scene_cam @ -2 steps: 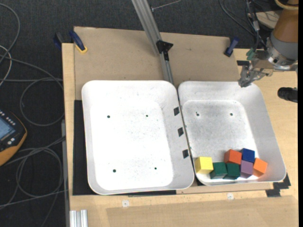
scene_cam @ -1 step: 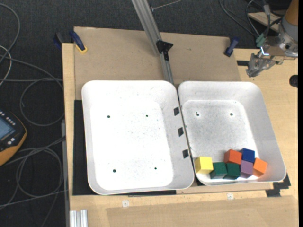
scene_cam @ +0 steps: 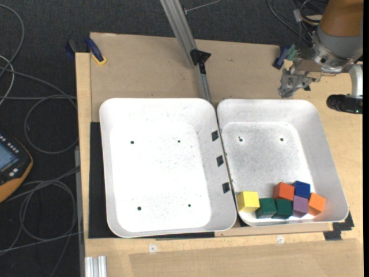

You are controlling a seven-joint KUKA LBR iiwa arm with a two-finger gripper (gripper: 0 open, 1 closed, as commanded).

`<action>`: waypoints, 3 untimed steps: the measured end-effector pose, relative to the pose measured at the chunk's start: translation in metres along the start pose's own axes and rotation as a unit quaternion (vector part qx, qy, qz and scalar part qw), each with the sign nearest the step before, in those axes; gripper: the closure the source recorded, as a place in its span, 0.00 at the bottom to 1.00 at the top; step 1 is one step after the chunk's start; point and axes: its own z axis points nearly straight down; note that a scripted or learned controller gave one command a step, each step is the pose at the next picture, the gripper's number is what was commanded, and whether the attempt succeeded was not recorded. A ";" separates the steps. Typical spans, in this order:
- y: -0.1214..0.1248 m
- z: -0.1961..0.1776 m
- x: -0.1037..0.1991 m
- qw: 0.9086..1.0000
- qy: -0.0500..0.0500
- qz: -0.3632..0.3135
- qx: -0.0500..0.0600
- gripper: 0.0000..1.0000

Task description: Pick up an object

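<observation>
Hovering arm: the grey KUKA arm with its orange band hangs at two o'clock over the counter (scene_cam: 150,68), its gripper (scene_cam: 294,85) poised just beyond the far rim of the right bin (scene_cam: 323,143).
Fingers: pointing down above bare wood, nothing between them; from where I stand I cannot tell whether they are apart or together.
Blocks: a cluster of small coloured cubes sits at five o'clock, packed into the near corner of the right bin, well apart from the gripper.
Yellow block (scene_cam: 249,200): leftmost of the cluster, just beside the rest.
Green blocks: a dark green block (scene_cam: 266,207) and a second green block (scene_cam: 283,207) side by side along the near wall.
Behind them: an orange-red block (scene_cam: 283,190) touching a blue block (scene_cam: 301,188).
Right end: a purple block (scene_cam: 301,203) beside an orange block (scene_cam: 316,202) against the bin's right wall.
Left bin (scene_cam: 115,154): white, speckled, at the centre of the scene, sharing a clipped edge with its neighbour.
Metal pole (scene_cam: 183,27): slanting in from twelve o'clock, ending at the seam between the bins.
Blue clamp (scene_cam: 95,49): at ten o'clock on the counter's far left corner.
Cables (scene_cam: 34,114): looped on the dark floor at nine o'clock.
</observation>
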 end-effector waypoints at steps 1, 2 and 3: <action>0.001 0.014 0.048 1.000 0.000 0.000 0.000 1.00; -0.004 0.008 0.103 1.000 0.000 0.000 0.000 1.00; -0.009 0.019 0.164 1.000 0.000 -0.001 0.001 1.00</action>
